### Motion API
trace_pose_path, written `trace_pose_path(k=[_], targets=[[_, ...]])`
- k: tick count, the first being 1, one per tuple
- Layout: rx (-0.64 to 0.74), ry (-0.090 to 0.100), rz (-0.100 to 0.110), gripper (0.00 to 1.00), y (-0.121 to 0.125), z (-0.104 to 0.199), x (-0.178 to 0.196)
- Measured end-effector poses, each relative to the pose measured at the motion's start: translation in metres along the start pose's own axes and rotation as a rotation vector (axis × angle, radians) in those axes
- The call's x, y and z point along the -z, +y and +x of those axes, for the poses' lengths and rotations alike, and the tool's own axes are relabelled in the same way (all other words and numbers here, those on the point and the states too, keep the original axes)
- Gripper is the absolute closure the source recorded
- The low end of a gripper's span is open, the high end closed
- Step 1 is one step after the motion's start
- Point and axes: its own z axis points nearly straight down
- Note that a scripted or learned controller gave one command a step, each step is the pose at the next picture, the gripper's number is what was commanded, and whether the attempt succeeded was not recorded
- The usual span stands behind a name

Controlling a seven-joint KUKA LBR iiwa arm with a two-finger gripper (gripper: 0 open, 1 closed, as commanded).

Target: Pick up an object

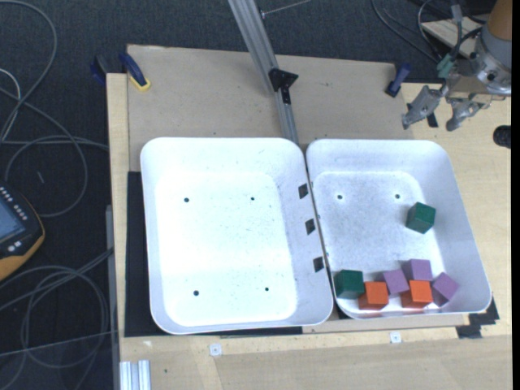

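Front edge: table (268,356), bare wood strip below both bins, nearest the cam.
Far left: cables on dark floor, part of an orange-edged device (15,230) at frame edge.
Left bin (162,157): white, shallow, few dark dots on its floor.
Pole (258,47): grey metal bar, slants down from top centre, ends just behind the gap btw bins.
Clamps: blue-yellow clamp (134,71) at table's back left corner; blue clamp (397,80) at back right.
Right bin (455,177): white, touching left bin along its side, holds all the blocks.
Row at front wall, L to R: green cube (350,283), orange cube (375,294), purple block (396,280), orange block (419,292), purple cube (420,269), purple block at corner (444,286); all packed close, several touching.
Lone green cube (421,217): mid-right of right bin, well apart from the row.
Gripper (439,116): above table behind right bin's back right corner, outside the bin, well apart from every block.
Jaws: spread, nothing btw them.
Arm: grey wrist, enters at top right.
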Motion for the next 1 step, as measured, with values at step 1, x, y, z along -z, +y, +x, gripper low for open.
trace_pose_path(k=[1], targets=[[-0.003,-0.004,-0.012,0.0,-0.075,-0.0169,0.1299]])
